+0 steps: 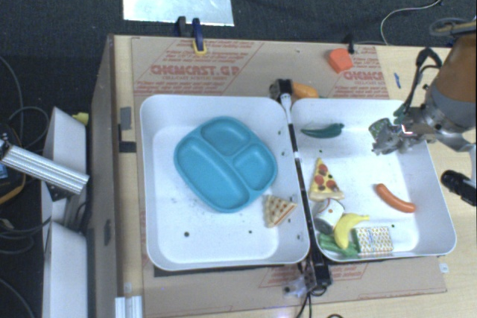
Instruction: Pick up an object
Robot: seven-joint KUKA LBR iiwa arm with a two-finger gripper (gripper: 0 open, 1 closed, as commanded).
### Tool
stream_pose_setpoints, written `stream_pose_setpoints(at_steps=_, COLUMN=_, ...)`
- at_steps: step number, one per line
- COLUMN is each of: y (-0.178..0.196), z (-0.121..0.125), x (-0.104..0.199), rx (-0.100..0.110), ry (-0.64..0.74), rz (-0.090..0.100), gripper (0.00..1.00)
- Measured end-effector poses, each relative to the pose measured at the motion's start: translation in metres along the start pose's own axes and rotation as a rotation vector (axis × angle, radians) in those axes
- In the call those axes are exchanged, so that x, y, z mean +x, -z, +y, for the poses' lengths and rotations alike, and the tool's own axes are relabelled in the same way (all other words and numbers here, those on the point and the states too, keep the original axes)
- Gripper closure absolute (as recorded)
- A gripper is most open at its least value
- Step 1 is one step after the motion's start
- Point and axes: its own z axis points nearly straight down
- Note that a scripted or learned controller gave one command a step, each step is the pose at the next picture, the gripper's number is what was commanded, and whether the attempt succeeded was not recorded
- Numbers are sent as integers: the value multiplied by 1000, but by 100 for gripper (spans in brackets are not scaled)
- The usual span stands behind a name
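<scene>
A banana (349,226) and a patterned block (373,239) lie at the right bin's (436,194) near edge; a sausage (394,198) and pizza slice (324,179) sit beyond; farther back, the gripper (386,136) hovers over the bin floor beside a green pepper (323,131), its grasp impossible to tell.

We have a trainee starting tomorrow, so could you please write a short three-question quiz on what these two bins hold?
1. True or false: the blue divided plate lies in the left bin.
2. Which lies nearest the gripper? A) banana B) green pepper C) waffle wedge
3. Fill in: the pizza slice lies in the ___ bin.

Key: 1 true; 2 B; 3 right.
</scene>
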Motion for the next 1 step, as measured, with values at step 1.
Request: stream_pose_setpoints(at_steps=1, y=-7, z=26, x=44, rx=3, ry=1, rz=1, gripper=100)
